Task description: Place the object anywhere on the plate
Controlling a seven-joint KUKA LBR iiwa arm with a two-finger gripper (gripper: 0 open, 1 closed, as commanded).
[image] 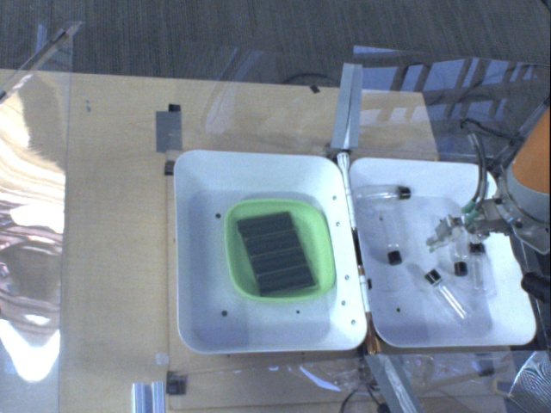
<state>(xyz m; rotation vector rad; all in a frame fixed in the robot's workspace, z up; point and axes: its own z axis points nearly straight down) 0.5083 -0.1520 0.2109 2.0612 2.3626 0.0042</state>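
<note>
Lying in the green plate [280,249] at the left bin's [194,256] centre, the dark ribbed object [275,254] rests; the gripper [448,233] hovers by the right bin's [387,321] right edge, grip state unclear.

Both bins, the left bin [194,256] and the right bin [508,321], are plain white, and they sit on a pale wood-coloured bench [103,231]. The plate [237,265] is bright lime green, and the object [275,254] lying on it is dark charcoal grey with ridged bands running across it. The arm [529,166] shows orange above a silvery metal gripper [448,232], and small clear tubes [448,298] with black caps lie scattered in the right bin.
</note>
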